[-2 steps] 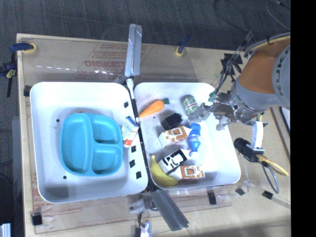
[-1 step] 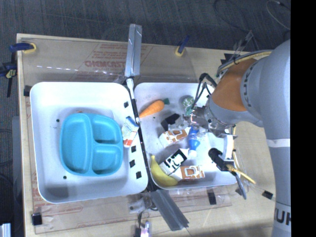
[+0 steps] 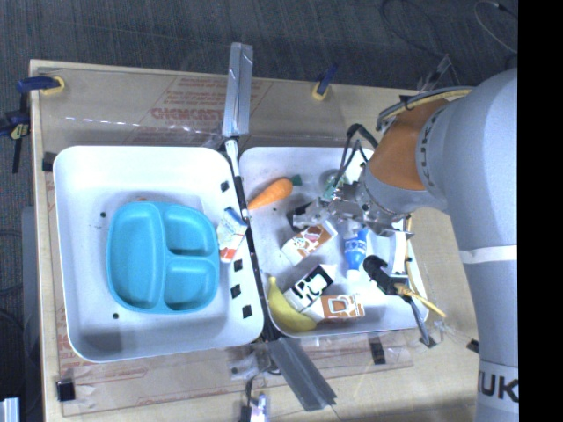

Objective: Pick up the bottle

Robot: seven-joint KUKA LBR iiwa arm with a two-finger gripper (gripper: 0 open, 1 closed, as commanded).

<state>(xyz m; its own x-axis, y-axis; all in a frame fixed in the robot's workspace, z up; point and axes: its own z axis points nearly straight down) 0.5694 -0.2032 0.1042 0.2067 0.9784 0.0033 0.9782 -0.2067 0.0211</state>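
Though hanging close over the bottle (image 3: 354,250) in the right bin (image 3: 281,161), impossible to judge the gripper (image 3: 339,209) as open or closed. Easy to nudge the bottle aside, or to pinch the crowding carton (image 3: 306,243) instead.

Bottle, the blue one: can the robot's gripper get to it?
Probably yes. The gripper hangs just by the bottle, which has nothing lying on it. A small carton sits close beside it and could crowd the grasp.
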